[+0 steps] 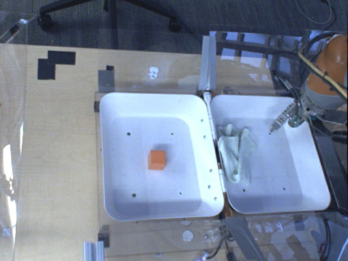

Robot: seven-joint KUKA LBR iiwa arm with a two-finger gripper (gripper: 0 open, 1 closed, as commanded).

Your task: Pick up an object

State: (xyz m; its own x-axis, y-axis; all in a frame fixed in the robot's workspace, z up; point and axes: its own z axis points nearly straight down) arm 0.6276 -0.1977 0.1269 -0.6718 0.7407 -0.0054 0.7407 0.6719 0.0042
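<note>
Two shallow white bins sit side by side on a pale wooden bench point(54, 162), their walls smooth and their corners rounded. The left bin point(117, 118) is nearly square, and on its flat floor, a little near of centre, rests a small orange cube point(157, 160) with crisp edges and a matte face. It stands alone, well apart from every wall, with bare white floor on all four sides. The right bin point(304, 192) holds a crumpled pale green cloth point(235, 152), soft and folded in loose ridges, lying against the bin's left wall just beside the seam where the two bins meet. To the right of the cloth the floor lies open as far as the right wall. The gripper point(277, 125) hangs over the far right part of this bin, slim and metallic, slanting down to the left from the grey wrist and the orange band point(330, 64). Whether its jaws are spread or pressed together I cannot tell; nothing is seen between them. It is well apart from the cloth and farther still from the cube.
</note>
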